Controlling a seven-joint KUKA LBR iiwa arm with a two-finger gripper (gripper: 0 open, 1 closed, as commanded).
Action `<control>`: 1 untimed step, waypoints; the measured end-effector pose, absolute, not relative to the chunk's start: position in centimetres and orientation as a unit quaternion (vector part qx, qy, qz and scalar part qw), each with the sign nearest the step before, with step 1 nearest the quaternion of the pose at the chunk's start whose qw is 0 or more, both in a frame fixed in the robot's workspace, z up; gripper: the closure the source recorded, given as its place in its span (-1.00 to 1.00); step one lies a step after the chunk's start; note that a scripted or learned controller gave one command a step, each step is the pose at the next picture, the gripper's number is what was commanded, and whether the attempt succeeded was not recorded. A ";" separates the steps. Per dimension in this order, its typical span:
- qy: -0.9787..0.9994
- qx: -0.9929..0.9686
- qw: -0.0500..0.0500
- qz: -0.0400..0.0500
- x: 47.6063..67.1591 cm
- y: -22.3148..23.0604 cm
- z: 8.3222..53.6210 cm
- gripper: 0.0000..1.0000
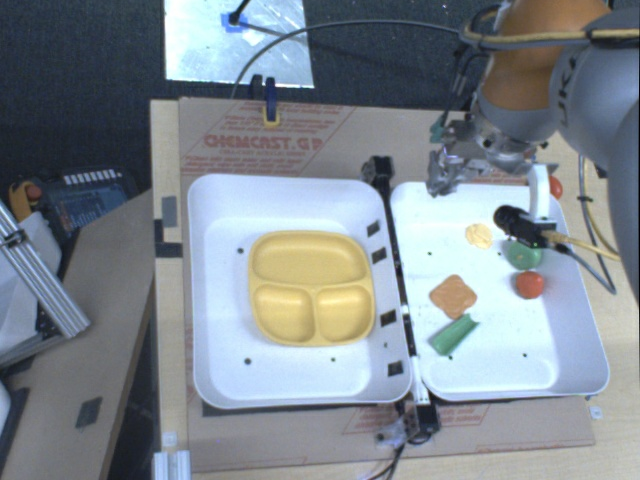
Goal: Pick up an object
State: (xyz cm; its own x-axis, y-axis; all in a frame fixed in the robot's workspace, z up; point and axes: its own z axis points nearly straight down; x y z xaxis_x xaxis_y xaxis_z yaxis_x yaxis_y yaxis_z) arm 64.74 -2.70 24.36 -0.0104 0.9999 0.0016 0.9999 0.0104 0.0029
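Gripper (441, 182) hangs over the right bin (570, 353) at its eleven o'clock corner; whether it is spread or pinched, I cannot tell. Orange cracker (453, 294) lies mid-bin, green piece (453, 334) just beside at six, red ball (529, 285) at three.

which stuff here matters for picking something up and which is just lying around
For the job: gripper; orange square piece; green stick; red ball; pale yellow piece; green ball; right bin.
Lying about: yellow divided tray; left bin.

Arm (590, 58) cropped at right edge
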 end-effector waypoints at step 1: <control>0.710 0.704 0.000 0.001 65.5 1.8 23.4 1.00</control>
